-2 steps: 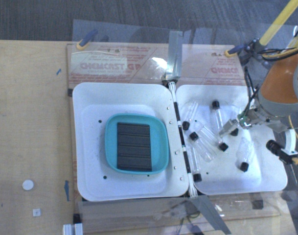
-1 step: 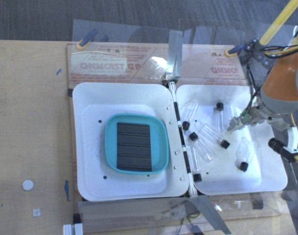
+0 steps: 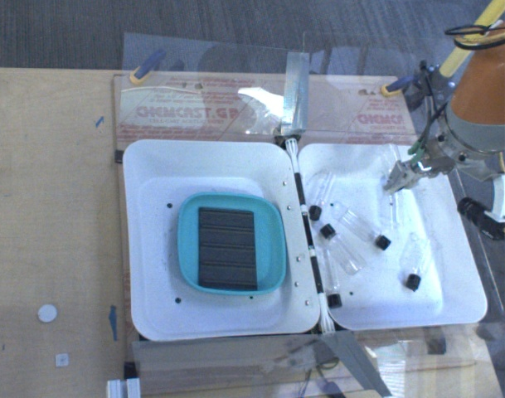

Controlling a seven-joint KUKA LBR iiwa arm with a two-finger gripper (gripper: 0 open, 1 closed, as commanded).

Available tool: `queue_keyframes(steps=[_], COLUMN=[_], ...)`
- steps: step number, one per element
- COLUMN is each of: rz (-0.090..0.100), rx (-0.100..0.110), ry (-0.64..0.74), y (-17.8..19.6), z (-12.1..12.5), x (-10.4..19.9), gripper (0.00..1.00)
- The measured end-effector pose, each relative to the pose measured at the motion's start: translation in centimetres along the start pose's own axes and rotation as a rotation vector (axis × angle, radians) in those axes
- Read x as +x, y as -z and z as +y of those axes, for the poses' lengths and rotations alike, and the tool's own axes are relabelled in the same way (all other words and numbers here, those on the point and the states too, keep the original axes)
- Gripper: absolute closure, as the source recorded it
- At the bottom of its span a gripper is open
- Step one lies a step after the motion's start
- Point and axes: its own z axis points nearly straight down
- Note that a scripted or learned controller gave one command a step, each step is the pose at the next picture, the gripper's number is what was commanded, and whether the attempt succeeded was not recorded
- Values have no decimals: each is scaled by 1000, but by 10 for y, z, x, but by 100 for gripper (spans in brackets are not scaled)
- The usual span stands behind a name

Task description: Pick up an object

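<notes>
Two shallow white bins sit side by side on the bench: the left bin [image 3: 144,222] and the right bin [image 3: 451,297]. One teal tray [image 3: 188,247] lies in the middle of the left bin, and one dark ribbed block [image 3: 227,249] rests flat inside it. One grey arm [image 3: 476,98] with an orange band reaches in from the right over the far right corner of the right bin. Its gripper [image 3: 399,179] hangs low at that bin's far side; whether it is wide or narrow cannot be told from this view, and nothing is seen between its tips. About five clear plastic vials with black caps lie scattered in the right bin, hard to count exactly because they are transparent. One capped vial [image 3: 364,230] lies near the bin's middle, just below and left of the gripper, apart from it. Another vial [image 3: 412,264] lies nearer the front right.
</notes>
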Motion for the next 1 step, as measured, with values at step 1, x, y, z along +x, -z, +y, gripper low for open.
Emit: queue_keyframes(steps=[1], rz=[1], rx=[1], ry=[-58], y=[-14], z=[75], x=[44], gripper=[100])
